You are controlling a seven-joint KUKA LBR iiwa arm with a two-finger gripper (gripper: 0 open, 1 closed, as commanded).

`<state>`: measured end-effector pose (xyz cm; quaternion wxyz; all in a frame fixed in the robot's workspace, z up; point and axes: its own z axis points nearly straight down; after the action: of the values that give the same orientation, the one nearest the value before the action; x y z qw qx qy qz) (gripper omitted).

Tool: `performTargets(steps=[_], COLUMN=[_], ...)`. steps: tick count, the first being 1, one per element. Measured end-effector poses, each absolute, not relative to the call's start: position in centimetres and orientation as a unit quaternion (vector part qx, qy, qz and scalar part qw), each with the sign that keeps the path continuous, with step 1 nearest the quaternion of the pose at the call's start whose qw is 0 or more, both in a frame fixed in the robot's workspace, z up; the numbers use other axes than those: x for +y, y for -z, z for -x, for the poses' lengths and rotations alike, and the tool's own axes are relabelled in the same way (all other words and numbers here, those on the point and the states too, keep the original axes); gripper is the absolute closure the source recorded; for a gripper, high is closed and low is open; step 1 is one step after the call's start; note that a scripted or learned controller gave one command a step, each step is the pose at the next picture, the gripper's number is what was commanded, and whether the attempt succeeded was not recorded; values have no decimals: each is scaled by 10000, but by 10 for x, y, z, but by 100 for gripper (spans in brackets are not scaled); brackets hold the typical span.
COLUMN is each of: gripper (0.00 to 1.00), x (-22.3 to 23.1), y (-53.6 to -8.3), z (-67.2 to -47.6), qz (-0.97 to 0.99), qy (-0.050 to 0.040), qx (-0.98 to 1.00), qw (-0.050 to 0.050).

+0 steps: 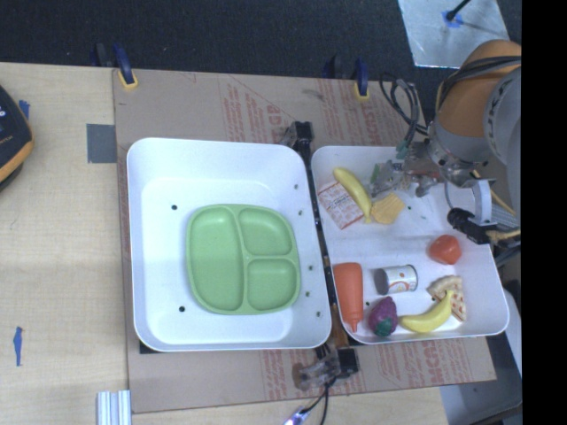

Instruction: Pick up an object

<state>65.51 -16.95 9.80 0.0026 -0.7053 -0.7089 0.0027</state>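
Observation:
The right bin [496,326] holds several toy foods. At its back lie a yellow banana [352,193], a red-and-white packet [335,205] and a yellow cheese wedge [387,209]. A red tomato [445,249] lies at the right. Along the front are a small can [396,279], an orange carrot [348,295], a purple fruit [383,317], a second banana [425,319] and a pizza slice [448,292]. My gripper [388,181] is low over the bin's back, just above the cheese wedge and right of the first banana. I see nothing held in it.
The left bin [151,237] holds a green divided plate [242,258]. The arm's orange band [469,91] and wrist cables hang over the right bin's back right corner. Clamps grip the cardboard sheet's far edge.

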Motion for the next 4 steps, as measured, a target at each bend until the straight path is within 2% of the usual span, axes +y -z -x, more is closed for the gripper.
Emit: performTargets(steps=[1, 2, 3, 4], gripper=[0, 0, 0, 0], x=[-198, -165, -189, -158], y=[-92, -92, -92, -92], z=[-656, -656, -643, -603], qz=[7061, 7051, 7059, 7055], qy=[-8, -16, -16, -17], qx=[-7081, -7091, -7083, -7087], qw=[0, 18, 20, 9])
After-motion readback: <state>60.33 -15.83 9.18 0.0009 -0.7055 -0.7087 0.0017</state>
